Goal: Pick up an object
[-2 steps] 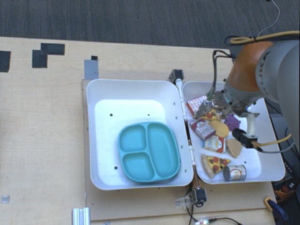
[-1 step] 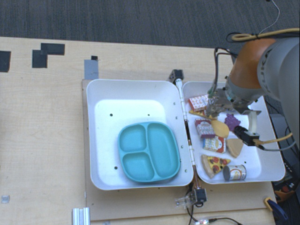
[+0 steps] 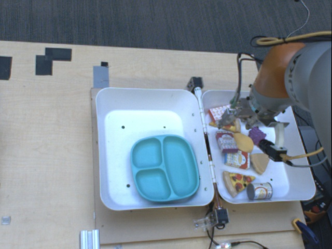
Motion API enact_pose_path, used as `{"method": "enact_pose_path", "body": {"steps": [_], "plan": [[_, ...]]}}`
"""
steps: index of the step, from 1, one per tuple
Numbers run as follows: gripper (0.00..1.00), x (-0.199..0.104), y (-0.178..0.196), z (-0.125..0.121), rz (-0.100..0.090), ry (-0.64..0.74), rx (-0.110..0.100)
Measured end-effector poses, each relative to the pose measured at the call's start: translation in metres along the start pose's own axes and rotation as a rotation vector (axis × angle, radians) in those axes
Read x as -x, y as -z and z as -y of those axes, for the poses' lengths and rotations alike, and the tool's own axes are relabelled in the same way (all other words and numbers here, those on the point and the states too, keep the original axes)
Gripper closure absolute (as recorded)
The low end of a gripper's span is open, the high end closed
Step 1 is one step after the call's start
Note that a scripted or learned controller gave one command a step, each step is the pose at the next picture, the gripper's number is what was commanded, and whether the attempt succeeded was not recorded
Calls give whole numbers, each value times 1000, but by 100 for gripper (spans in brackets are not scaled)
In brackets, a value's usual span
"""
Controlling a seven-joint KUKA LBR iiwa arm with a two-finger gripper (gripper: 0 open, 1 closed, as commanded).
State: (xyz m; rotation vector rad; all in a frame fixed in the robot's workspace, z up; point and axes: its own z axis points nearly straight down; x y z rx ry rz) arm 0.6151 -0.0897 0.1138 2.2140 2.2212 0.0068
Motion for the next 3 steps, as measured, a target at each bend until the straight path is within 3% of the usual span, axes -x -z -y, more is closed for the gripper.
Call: {"method": "enact_pose_path", "body": {"steps": [1,2,3], "plan": [[0,5,-26,68,1,-2,0],[100,4,-15,66,1,0,6],[100,-31,72,112,-2,1,-4]]}}
